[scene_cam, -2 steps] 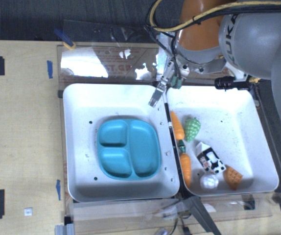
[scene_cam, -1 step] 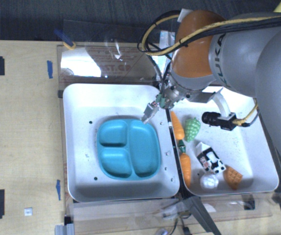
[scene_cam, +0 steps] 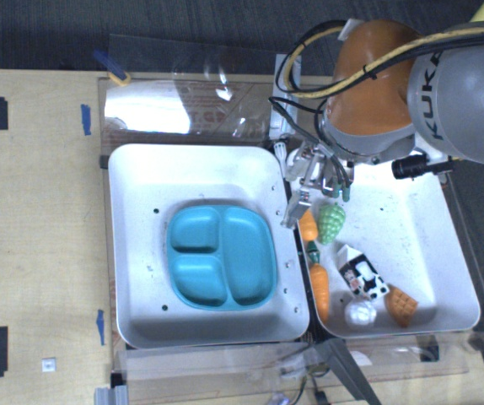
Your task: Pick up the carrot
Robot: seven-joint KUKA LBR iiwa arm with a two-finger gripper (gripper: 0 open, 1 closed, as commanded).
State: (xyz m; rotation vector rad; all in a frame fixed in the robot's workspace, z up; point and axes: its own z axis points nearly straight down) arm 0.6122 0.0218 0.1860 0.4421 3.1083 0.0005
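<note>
The carrot (scene_cam: 319,287) is an orange toy with a green top, lying lengthwise against the left wall of the right bin (scene_cam: 419,218), near its front. A second small orange piece (scene_cam: 309,224) lies just behind it, beside a green knobbly toy (scene_cam: 332,223). My gripper (scene_cam: 316,194) hangs over the back left part of the right bin, directly above the small orange piece and the green toy, and a short way behind the carrot. The wrist and its cables hide the bin's back corner.
A black-and-white toy (scene_cam: 361,275), a white round thing (scene_cam: 361,314) and an orange-brown waffle-like piece (scene_cam: 401,305) lie at the front of the right bin. The left bin (scene_cam: 132,184) holds a blue divided plate (scene_cam: 223,256). The bins' shared wall runs right beside the carrot.
</note>
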